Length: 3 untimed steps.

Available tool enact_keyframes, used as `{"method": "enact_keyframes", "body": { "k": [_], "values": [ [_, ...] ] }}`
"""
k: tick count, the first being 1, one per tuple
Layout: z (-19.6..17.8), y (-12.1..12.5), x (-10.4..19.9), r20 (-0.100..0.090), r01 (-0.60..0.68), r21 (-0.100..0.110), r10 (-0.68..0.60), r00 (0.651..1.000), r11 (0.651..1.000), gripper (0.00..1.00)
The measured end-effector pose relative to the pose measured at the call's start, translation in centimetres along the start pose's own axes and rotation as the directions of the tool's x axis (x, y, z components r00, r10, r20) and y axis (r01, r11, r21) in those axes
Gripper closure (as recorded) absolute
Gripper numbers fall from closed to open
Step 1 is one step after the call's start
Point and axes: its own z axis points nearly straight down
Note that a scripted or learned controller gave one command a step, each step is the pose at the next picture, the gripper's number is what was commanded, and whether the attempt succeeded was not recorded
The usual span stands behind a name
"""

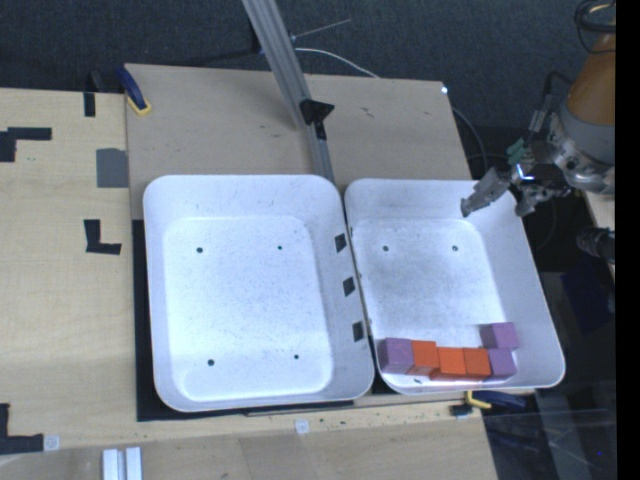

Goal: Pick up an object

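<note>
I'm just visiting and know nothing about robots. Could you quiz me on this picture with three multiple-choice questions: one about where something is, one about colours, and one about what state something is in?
1. Where do the blocks lie?
A. Left bin's middle
B. Right bin's near edge
C. On the bare bench

2. Which colours are the blocks?
A. Purple and orange
B. Green and yellow
C. Blue and white

3. Where is the gripper now?
A. Pressed on the blocks
B. Over the left bin
C. At the right bin's far right corner, apart from the blocks

Answers: B, they huddle against the right bin's near wall; A, purple blocks flank orange ones; C, it sits above that corner, away from the blocks.
</note>
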Motion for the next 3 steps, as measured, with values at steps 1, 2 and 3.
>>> {"method": "enact_keyframes", "body": {
  "k": [1,2,3],
  "values": [
    [1.4,-0.8,9.5,-0.002,0.006,0.002,-0.006,1.000,1.000,0.00],
    [0.6,2.3,14.9,-0.001,0.005,-0.001,-0.005,1.000,1.000,0.00],
    [1.7,-4.0,9.5,0.002,-0.008,0.005,0.008,1.000,1.000,0.00]
  ]
}}
